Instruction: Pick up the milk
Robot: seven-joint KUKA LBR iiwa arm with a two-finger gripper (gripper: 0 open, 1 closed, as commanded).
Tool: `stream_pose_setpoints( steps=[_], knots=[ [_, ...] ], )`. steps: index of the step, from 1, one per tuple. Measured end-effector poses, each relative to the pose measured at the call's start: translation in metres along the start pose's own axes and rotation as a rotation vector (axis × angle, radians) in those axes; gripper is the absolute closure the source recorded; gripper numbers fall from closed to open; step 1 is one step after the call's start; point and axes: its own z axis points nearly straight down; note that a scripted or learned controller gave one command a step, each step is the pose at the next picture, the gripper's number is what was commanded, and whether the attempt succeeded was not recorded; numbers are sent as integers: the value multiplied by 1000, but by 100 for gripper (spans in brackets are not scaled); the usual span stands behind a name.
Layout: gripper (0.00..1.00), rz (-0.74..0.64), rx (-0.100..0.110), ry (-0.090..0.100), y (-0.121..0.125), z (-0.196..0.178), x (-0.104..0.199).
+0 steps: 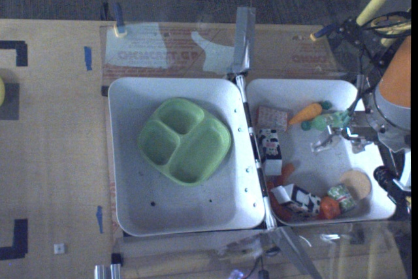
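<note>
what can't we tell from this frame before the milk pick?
- Gripper: small and blurred over the right bin; finger state unreadable.
- Milk carton: print too small to read.
- Pile at the bin's front edge: items overlap; can't separate them.
- Arm: cut off by the right edge.

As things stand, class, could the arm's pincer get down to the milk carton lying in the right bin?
Probably yes. The milk carton lies uncovered near the right bin's front edge, though a tomato crowds it. The pincer is over the same bin.
</note>
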Motion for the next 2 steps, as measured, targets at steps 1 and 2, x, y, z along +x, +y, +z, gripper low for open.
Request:
stream_pose_setpoints(
  steps=[1, 2],
  knots=[
    [0, 51, 0, 0, -20, 32, 17],
    [0, -127, -7, -4, -18, 134, 24]
  ],
)
